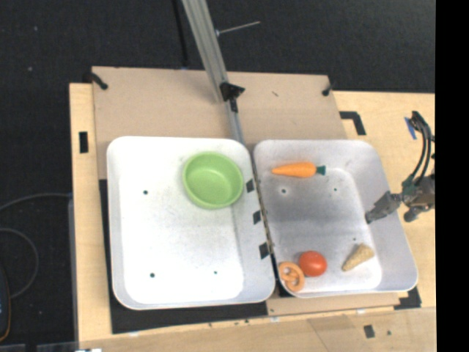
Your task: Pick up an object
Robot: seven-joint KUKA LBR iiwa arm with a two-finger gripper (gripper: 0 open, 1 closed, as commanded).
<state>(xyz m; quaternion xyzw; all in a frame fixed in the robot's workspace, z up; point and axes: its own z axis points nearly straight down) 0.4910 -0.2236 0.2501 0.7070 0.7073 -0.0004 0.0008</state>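
The right bin (pixel 333 218) holds an orange carrot (pixel 297 170) with a green tip near its far edge. A red tomato (pixel 313 263) and an orange round slice (pixel 292 276) lie close together at its front left. A beige wedge (pixel 358 257) lies at the front right. My gripper (pixel 382 209) reaches in low over the bin's right rim. It is dark and small here, up and to the right of the wedge, and apart from every object. Nothing shows in its grasp.
A green bowl (pixel 213 180) stands upright in the left bin (pixel 146 255), near its far right corner. A grey metal pole (pixel 209 42) slants down from the top to the gap between the bins. Cables (pixel 421 149) hang by the right edge.
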